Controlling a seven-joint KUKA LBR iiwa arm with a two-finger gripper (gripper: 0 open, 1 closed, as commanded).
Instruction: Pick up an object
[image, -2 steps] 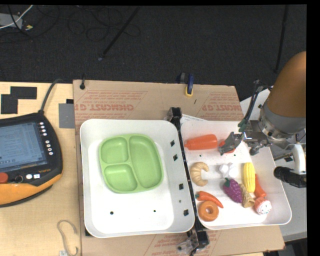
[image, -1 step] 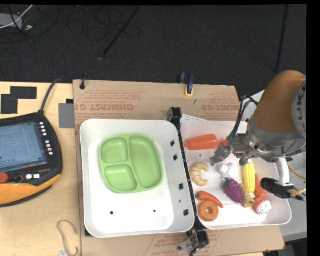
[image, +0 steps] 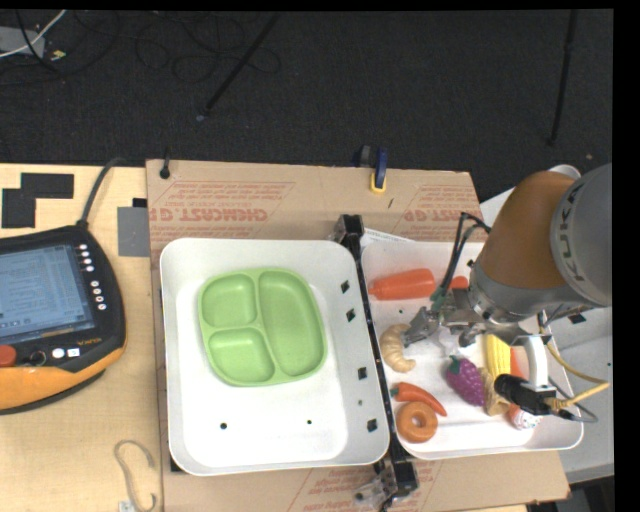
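Camera view shows the grey arm's gripper (image: 428, 325) low in the right white bin (image: 470, 440), just beside the beige croissant-shaped toy (image: 397, 347), with an orange carrot toy (image: 402, 284) above it. Whether the pincer is wide or narrow, I cannot tell. A green divided plastic plate (image: 264, 326) lies in the left white bin (image: 200, 420).

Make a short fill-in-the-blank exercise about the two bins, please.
1. The green divided plate lies in the ____ bin.
2. The plate has ____ compartments.
3. The carrot lies in the ____ bin.
4. The toy grapes are ____ in colour.

Missing words: left; three; right; purple
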